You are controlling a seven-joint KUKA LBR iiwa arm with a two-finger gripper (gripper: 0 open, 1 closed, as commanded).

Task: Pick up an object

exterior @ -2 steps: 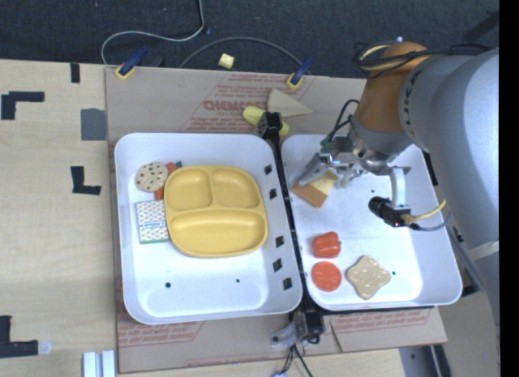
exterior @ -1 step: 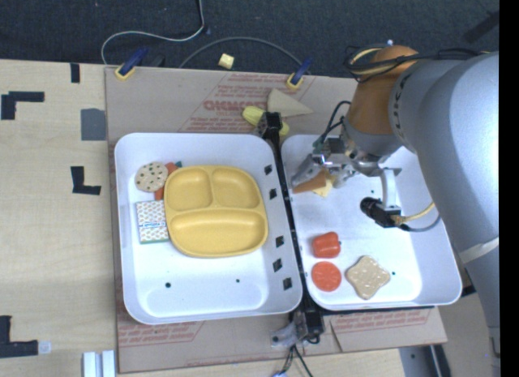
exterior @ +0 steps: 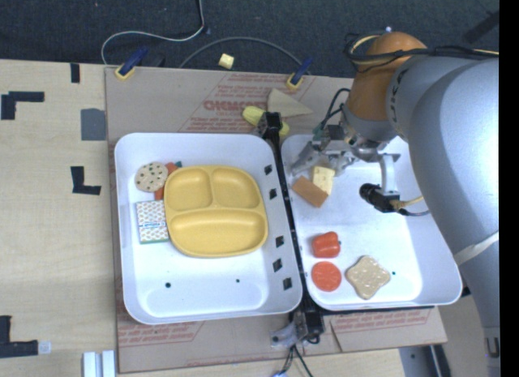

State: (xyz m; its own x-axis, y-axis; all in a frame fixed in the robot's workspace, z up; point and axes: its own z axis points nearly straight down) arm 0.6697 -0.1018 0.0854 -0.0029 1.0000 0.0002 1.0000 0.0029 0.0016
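White right bin (exterior: 422,270) holds a pale yellow cheese wedge (exterior: 323,179).

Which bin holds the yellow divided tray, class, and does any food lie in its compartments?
The yellow tray lies in the left bin. Its three compartments look bare; the cookie sits beside it.

The bench (exterior: 49,205) is pale wood with dark marks near its left edge. A cardboard sheet (exterior: 235,96) lies on it, clipped at its far edge by two blue clamps (exterior: 130,63). On the sheet two white bins sit side by side, touching: left bin (exterior: 203,298), right bin (exterior: 422,274).
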